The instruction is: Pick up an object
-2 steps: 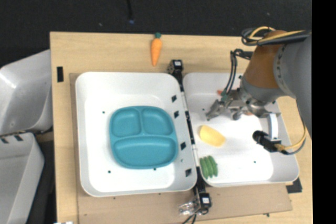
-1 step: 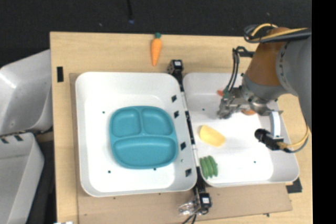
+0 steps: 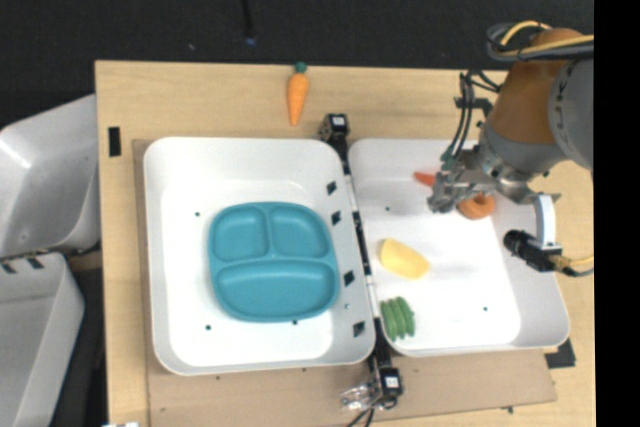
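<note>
- Gripper low in the right bin, over an orange-red toy; its grip can't be made out.
- Yellow piece and green piece nearby; green one runs lengthwise down the bin.
- Teal plate in the left bin.

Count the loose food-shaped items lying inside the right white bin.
3: a yellow lemon-shaped piece mid-bin, a green ridged piece at the near-left corner, and an orange-red piece under the gripper, which may hide more.

Gripper fingers too small and blurred, state unreadable. Orange-red object near right bin far edge partly hidden under gripper, identity unclear. Arm cut off at right edge.
</note>
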`<action>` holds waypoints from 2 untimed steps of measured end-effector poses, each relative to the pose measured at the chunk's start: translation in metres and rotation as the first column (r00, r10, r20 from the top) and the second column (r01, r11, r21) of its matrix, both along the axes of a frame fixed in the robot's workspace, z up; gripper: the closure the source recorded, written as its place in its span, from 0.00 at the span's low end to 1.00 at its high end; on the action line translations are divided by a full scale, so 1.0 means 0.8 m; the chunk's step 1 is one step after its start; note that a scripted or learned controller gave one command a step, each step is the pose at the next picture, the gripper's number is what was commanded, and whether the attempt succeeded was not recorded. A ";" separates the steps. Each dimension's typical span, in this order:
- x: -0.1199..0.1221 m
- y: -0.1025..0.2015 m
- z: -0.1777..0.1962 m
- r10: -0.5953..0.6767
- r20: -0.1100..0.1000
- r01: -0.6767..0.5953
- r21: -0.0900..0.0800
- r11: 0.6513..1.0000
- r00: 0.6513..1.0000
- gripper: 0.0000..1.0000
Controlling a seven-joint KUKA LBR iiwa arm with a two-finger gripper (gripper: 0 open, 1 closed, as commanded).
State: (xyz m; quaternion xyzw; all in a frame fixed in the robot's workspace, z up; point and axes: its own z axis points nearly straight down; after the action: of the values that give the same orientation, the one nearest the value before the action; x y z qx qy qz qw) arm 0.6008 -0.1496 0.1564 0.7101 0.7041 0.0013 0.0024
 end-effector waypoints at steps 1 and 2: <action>0.002 -0.002 0.067 0.008 0.001 -0.008 0.000 1.000 1.000 1.00; 0.001 0.068 0.069 0.015 -0.004 -0.015 0.002 1.000 1.000 1.00</action>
State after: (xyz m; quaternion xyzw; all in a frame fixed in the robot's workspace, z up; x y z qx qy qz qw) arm 0.6017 -0.0955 0.2117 0.7050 0.7092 0.0005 0.0001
